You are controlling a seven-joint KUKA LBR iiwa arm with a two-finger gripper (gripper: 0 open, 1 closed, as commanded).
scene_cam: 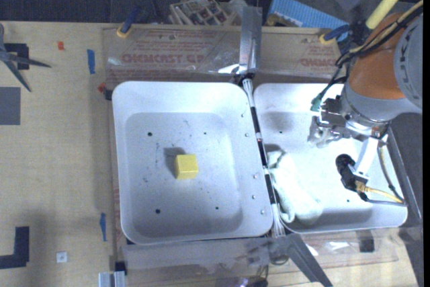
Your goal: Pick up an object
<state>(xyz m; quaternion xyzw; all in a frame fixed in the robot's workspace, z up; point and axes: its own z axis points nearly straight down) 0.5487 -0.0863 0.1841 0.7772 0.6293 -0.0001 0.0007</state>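
Nearest the lens, along the bottom edge: bench front w/ metal framing under the two bins. Left bin, white, shallow, rounded corners, sloped walls, floor w/ a few dark specks and small holes. Yellow block, small, roughly cubic, matte, lies flat on the left bin's floor slightly left of centre, a short dark shadow at its upper-left. Block stands alone: apart from all four walls, open floor on every side, widest room toward the right wall and the lower edge. Right bin, same type, shares a central seam w/ the left bin; a pale, soft-looking white object lies against its left wall near the seam, shape not clear. Arm, grey w/ orange band, enters from the right, over the right bin's upper-right part; black cabling and a yellow-tipped lead hang below the wrist. Gripper sits above the right bin's floor, well apart from the block, across the seam. Claw state: cannot tell, tips too small and blurred. Behind bins: clear plastic sheet w/ red lettering.
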